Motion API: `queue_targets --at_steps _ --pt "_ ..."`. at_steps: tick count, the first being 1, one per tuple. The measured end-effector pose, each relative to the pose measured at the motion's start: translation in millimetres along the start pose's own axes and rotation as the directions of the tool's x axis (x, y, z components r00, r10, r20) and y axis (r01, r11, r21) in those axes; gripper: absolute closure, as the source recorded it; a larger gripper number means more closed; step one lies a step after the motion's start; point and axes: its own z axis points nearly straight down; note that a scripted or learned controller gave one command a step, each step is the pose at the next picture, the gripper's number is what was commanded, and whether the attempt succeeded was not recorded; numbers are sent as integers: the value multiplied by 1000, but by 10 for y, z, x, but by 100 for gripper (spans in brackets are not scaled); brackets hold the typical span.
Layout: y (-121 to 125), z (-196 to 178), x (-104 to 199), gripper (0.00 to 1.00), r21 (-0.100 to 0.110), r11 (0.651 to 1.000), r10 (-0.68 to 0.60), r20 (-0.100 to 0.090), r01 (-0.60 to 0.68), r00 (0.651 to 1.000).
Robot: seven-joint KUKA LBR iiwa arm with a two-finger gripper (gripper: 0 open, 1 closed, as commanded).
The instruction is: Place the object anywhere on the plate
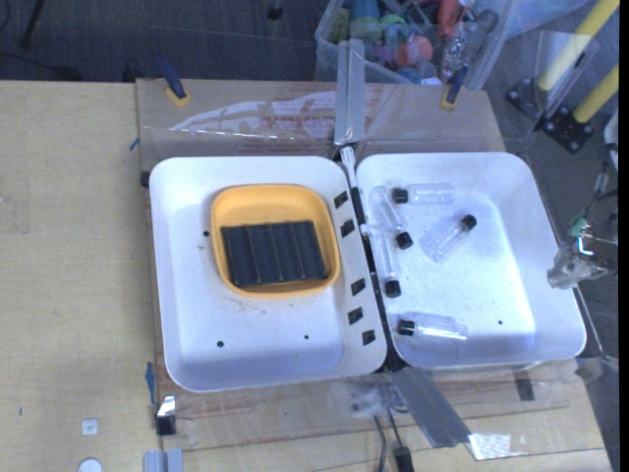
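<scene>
No readable text, labels or numbers on anything.

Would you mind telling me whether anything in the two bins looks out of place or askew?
The clear vials in the right bin all lie on their sides, pointing different ways, several crowded against the divider. In the left bin, the yellow plate already bears a dark ribbed block.

Clear tub of coloured toys (418, 13) at far edge: cut off by top of frame, contents too jumbled to identify. Yellow tube (582, 37) at far right: cropped by frame corner. Four clear vials in right bin (511, 180): contents not discernible. Small fixture (575, 264) at right bin's rim: blurred; end effector or not, cannot tell.
</scene>
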Motion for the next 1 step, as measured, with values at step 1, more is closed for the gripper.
queue_targets --at_steps 1 --pt "0 0 -1 0 0 1000 0 0 0 1000"
